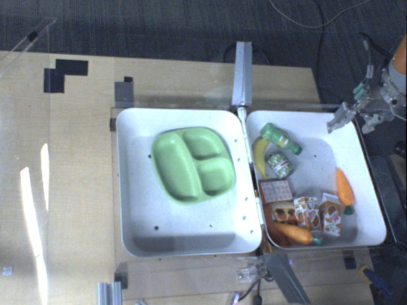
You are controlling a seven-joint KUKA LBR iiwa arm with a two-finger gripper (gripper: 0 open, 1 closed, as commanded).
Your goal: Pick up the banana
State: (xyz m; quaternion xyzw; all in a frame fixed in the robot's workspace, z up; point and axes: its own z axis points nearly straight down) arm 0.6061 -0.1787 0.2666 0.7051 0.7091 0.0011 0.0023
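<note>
The robot's hand (348, 114) is hovering over the far right corner of the right bin (375, 199), its fingers spread apart and gripping nothing. The banana (259, 156) is lying along that bin's left wall, well apart from the hand, just beside a green bottle (280, 138) and a small green can (279, 164). Small printed cartons (306, 211) and two carrots, one (344, 187) near the right wall and one (294, 233) at the near edge, are sharing the bin. A green divided tray (193, 163) is sitting in the left bin (130, 189) on the desk (63, 183).
</note>
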